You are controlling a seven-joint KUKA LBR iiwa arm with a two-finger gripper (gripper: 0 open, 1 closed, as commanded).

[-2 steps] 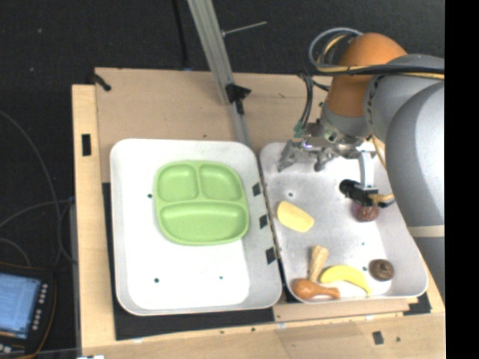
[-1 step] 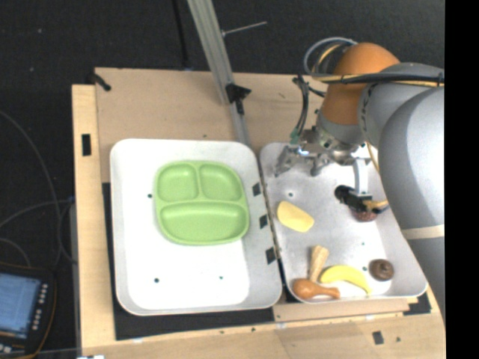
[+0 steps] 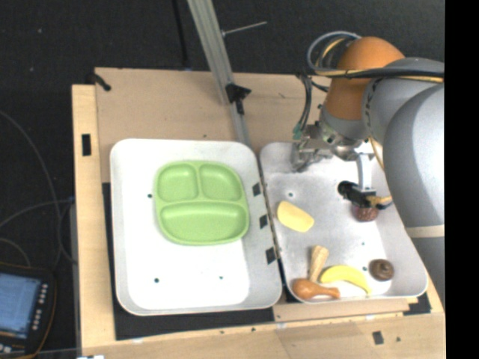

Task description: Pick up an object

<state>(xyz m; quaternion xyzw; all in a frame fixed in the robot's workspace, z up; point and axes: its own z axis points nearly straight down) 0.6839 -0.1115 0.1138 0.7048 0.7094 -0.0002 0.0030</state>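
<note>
My gripper point(image 3: 301, 158) hangs over the far left corner of the right bin point(image 3: 337, 234), with nothing seen in it. Nearer in that bin lies a pale yellow wedge point(image 3: 295, 217), below and slightly left of the gripper. Along the bin's near edge lie a yellow banana point(image 3: 346, 277), a tan stick-like piece point(image 3: 318, 259) and an orange-brown piece point(image 3: 314, 290). A brown chocolate doughnut point(image 3: 381, 269) sits at the near right corner. A dark brown round thing point(image 3: 365, 214) rests by the right wall.
The left bin point(image 3: 187, 283) holds a green divided plate point(image 3: 200, 203) in its far half. A grey metal post point(image 3: 213, 43) slants up behind the bins. The arm's grey body point(image 3: 415, 140) overhangs the right bin's right side.
</note>
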